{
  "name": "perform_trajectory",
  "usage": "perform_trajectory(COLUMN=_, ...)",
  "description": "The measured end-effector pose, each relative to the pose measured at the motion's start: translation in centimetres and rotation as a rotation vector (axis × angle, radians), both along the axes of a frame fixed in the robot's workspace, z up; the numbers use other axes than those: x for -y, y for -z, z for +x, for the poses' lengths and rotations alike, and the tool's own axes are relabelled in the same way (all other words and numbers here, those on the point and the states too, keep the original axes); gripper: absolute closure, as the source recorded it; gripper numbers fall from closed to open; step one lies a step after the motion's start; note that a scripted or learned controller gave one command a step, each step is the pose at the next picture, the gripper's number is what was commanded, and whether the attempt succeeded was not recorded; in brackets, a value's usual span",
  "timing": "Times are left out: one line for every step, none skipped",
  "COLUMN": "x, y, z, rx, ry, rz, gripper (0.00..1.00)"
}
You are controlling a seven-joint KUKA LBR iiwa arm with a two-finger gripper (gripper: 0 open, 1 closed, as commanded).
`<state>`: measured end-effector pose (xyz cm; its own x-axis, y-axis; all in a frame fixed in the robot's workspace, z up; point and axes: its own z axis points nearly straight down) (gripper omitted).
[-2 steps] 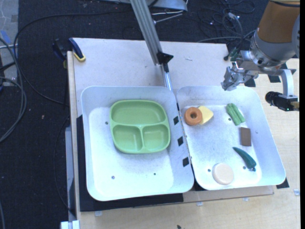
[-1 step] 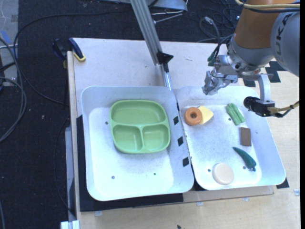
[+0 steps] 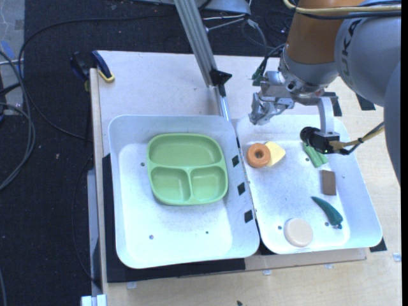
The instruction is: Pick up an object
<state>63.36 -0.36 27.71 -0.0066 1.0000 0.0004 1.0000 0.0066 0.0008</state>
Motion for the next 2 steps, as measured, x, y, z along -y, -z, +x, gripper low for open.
perform_trajectory(x=-4.8, y=0.6, z=0.3, rx=0.000, ry=-0.001, rz=0.001, gripper=1.00)
perform_trajectory(x=-9.9, y=3.4, z=-0.3, rx=-0.004, ry=-0.001, rz=0.000, gripper=1.00)
